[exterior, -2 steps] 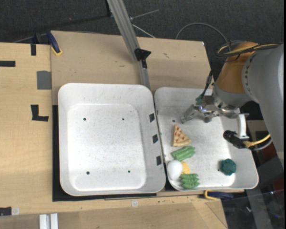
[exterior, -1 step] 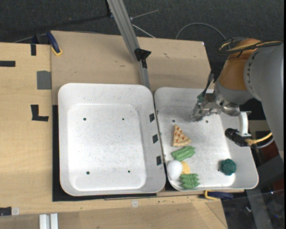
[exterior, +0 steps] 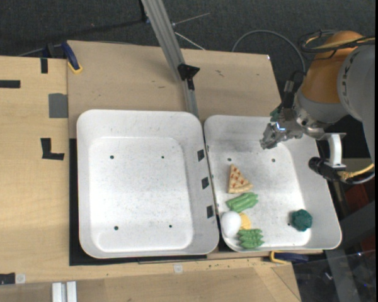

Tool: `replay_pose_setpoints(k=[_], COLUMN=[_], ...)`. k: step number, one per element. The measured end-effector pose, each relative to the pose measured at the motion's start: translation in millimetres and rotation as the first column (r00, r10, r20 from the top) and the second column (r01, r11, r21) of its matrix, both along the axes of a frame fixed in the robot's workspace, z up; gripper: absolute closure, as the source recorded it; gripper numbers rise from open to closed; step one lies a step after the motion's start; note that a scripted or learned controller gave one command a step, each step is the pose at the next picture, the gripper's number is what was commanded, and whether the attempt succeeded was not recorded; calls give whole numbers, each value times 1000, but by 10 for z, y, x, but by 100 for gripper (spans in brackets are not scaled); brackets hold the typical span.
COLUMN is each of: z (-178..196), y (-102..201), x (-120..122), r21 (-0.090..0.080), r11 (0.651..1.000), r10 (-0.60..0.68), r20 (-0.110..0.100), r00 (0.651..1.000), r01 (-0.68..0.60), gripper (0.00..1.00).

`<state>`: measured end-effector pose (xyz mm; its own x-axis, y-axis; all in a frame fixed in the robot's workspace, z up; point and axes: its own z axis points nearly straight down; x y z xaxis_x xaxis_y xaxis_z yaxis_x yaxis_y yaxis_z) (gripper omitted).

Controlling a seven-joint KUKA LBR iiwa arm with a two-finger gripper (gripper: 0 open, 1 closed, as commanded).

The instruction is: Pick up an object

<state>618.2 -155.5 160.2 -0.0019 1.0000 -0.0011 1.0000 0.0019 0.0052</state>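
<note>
The right bin [exterior: 315, 187] holds several small toy foods. A pizza slice [exterior: 237, 180] lies near its middle-left, with a green bean pod [exterior: 242, 201] just below it. At the front left corner sit a white egg [exterior: 230, 222], a small yellow piece [exterior: 245, 221] and a second green pod [exterior: 251, 237]. A dark green lump [exterior: 301, 219] rests near the front right. My gripper [exterior: 270, 137] hangs over the bin's back part, well apart from all of them, with nothing visibly in it.
The left bin [exterior: 138, 181] lies beside the right one, with black clips along the shared rim. A slanted metal pole [exterior: 167, 43] rises behind the bins. Cables trail near the arm at the right.
</note>
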Motion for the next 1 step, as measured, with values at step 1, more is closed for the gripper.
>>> replay_pose_setpoints(k=[1], z=[428], y=[22], x=[6], r21=[0], r11=[1000], r10=[0], r20=[-2], r00=[1000], r01=[0], gripper=[100])
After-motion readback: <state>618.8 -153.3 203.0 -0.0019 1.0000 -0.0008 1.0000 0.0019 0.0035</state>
